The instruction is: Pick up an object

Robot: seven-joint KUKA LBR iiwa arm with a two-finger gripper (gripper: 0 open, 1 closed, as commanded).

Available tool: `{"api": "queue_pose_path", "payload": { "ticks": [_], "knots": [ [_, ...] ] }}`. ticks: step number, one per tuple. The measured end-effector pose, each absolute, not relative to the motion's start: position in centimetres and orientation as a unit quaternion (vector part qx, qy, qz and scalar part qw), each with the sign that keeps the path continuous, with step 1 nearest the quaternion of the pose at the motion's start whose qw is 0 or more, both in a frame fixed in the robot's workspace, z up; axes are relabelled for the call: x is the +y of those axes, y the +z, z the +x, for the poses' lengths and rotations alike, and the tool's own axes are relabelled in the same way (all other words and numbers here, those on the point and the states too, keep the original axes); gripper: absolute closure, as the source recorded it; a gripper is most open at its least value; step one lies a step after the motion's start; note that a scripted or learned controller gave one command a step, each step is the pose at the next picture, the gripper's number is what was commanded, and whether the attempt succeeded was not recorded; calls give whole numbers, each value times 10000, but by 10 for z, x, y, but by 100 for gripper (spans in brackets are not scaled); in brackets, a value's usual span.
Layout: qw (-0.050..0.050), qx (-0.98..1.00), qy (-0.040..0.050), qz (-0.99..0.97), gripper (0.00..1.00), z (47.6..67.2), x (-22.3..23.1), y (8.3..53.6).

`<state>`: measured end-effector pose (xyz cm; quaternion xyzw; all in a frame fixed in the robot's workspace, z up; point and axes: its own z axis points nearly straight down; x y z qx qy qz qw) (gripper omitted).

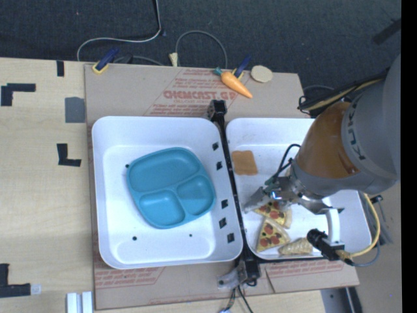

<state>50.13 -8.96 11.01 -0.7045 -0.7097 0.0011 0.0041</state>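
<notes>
The right bin holds a brown toast square, a pizza slice, a second pizza slice below it and a tan wedge near the front wall. My gripper hangs low over the middle of this bin, just above the upper pizza slice and below the toast. The grey arm with its orange band comes in from the right and hides much of the bin's right half. I see no object held in the gripper.
The left bin carries a blue divided plate. Behind the bins, on the cardboard, lie a toy carrot and a round tan disc. Cables run along the back and beside the right bin.
</notes>
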Motion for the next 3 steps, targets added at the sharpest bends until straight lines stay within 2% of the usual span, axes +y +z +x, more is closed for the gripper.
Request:
{"api": "queue_pose_path", "payload": {
  "ticks": [1, 2, 3],
  "knots": [
    [-7, -7067, -8, -7075, 0, 504, -105, 88],
    [-91, -7053, -23, -7088, 100, 507, -110, 103],
    [-69, -7057, -15, -7085, 0, 506, -109, 102]
  ]
}}
